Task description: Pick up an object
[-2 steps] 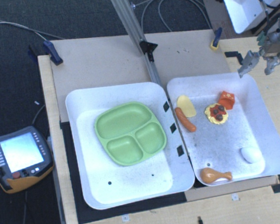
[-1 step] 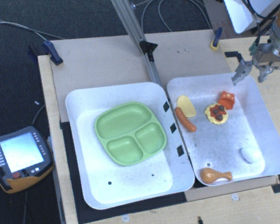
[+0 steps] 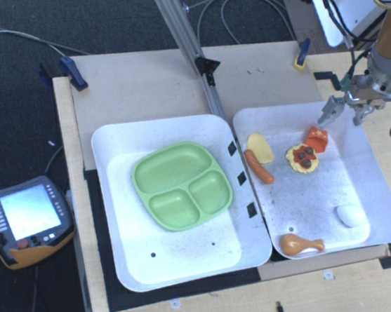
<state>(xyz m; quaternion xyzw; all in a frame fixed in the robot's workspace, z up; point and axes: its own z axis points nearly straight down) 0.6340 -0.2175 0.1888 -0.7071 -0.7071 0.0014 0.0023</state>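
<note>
The gripper (image 3: 343, 109) hangs spread and empty at the frame's right, just beside the red toy (image 3: 316, 138) in the right bin (image 3: 373, 165); centre over it before closing

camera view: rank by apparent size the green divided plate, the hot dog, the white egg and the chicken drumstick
1. Green divided plastic plate, clearly largest.
2. Orange toy hot dog and tan toy chicken drumstick: look alike, unranked.
3. White egg, smallest.

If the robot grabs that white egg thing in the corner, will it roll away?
Probably, yes. The white egg looks round and smooth, so a nudge could send it rolling across the right bin. It sits near the bin's wall, which might stop it. Its smooth surface could also slip between the fingers.
</note>
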